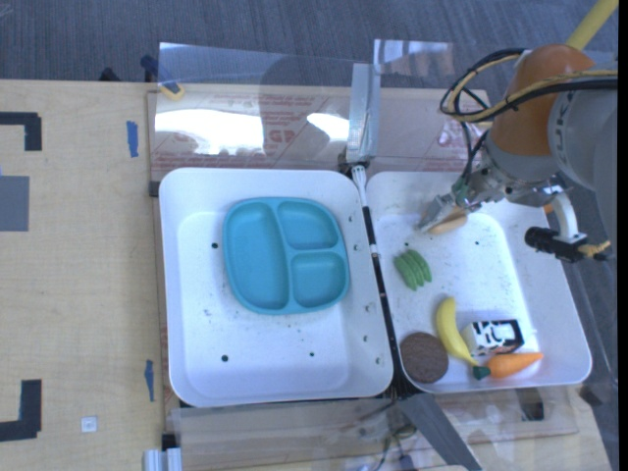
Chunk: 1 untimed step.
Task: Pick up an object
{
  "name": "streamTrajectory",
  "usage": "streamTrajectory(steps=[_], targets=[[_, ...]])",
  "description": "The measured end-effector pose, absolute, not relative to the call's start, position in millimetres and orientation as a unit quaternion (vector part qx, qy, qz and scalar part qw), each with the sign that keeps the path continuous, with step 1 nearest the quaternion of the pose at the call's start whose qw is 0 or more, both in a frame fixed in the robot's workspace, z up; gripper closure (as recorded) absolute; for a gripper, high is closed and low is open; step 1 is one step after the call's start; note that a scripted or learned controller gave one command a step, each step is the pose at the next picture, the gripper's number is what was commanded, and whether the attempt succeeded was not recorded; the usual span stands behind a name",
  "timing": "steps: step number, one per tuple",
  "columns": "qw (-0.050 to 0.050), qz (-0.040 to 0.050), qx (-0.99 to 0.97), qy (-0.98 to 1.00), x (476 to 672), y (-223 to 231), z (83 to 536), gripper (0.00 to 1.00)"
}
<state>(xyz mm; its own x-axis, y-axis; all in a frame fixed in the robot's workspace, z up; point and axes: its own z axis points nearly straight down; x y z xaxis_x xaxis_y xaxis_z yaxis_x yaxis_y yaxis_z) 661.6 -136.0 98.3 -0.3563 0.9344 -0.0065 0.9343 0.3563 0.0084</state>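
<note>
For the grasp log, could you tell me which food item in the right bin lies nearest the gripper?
The tan bread-like piece, right at the gripper; the green pods, banana, carrot lie farther.

Two shallow white plastic bins (pixel 186 292), one teal three-compartment plate (pixel 287 254), one yellow banana (pixel 451 328), one orange carrot (pixel 512 364), one green pea pod bunch (pixel 413 268), one round brown cookie (pixel 424 356), one black-and-white card (pixel 497 334), one tan bread piece (pixel 445 224)

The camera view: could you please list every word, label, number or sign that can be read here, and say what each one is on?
No text here can be read for certain.
Clear panel behind the bins: faint reddish print, too blurred to read.
Small black and white packet in the right bin: bold white marks, too small to read.
Small pale tag on the bench: too small to read.
</note>
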Motion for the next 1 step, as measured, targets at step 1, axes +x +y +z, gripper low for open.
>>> streamTrajectory(steps=[1], targets=[[0.006,0.0044,0.537,0.843,667.6,-51.3,191.4,1.00]])
